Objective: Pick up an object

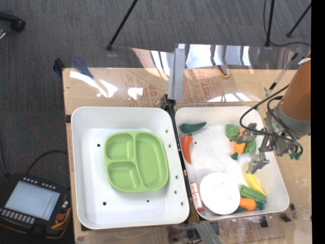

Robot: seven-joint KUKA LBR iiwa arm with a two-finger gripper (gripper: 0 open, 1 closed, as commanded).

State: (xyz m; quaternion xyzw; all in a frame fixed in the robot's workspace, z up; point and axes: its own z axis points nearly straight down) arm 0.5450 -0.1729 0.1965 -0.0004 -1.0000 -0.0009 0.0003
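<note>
The scene is brightly and evenly lit, apparently from overhead. Strong glare is seen on the clear panel (213,60) behind the bins, where white patches are reflected, and on the glossy bench top (117,85) at upper left. The white left bin (81,136) and right bin (213,146) are nearly washed out, so their rims are hard to trace. Only soft, faint shadows are cast under the green plate (136,161). The grey carpet (61,24) is rendered darker. The gripper (258,162) is slightly blurred.
</note>
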